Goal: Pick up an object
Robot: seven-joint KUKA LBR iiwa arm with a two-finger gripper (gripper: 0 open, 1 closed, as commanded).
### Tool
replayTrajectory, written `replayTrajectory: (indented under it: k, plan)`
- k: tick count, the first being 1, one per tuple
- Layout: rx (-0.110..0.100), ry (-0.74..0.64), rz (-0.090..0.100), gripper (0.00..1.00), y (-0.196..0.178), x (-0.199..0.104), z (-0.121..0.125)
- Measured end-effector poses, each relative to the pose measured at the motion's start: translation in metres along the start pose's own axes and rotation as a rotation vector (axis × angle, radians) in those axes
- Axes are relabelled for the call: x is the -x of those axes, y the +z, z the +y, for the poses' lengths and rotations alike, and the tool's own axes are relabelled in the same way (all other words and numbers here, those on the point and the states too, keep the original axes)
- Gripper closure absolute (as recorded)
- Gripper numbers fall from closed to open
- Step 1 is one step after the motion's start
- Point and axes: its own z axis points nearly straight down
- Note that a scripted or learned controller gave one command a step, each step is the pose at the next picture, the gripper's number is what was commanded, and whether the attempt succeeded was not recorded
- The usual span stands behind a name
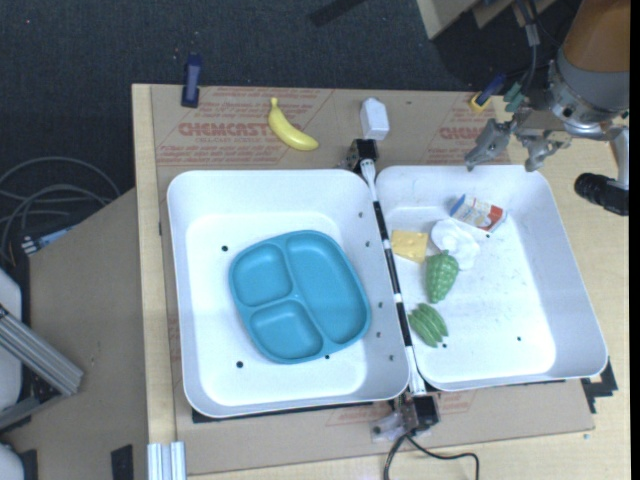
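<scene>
Over the far right corner of the surface (150, 268) hangs the claw (510, 151), its two prongs spread apart with nothing between them, poised just above the far rim of the right bin (560, 268). The grey arm (590, 78) with its orange band reaches in behind it from the right.

Inside the right bin, the things lie gathered toward its left side. A small red, white and blue packet (477, 211) sits nearest the far rim, just below the claw but apart from it. A crumpled white piece (455, 238) lies just beside the packet. A yellow block (408, 244) rests against the bin's left wall, touching the white piece or nearly so. Toward the near edge come two green, ridged items: one (441, 275) upright-looking beside the yellow block, the other (429, 323) lying closer to the near rim.

The left bin (200, 228) carries a blue divided tray (298, 294) with three compartments, set about its middle.

Along the far edge of the surface, outside the bins, lie a yellow banana (289, 128), a small blue object (191, 79) near the far left corner, and a white block (375, 118) near where the bins meet.
</scene>
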Motion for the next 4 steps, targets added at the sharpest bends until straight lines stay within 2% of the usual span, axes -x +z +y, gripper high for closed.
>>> replayTrajectory:
  k: [1,2,3,4]
  plan:
    - [-0.002,-0.001,0.001,0.00,0.080,-0.050,-0.062]
    - [-0.002,0.002,0.001,0.00,0.172,-0.033,-0.104]
    - [-0.003,0.001,0.002,0.00,0.180,-0.030,-0.119]
    - [0.002,0.000,0.000,0.00,0.179,-0.011,-0.051]
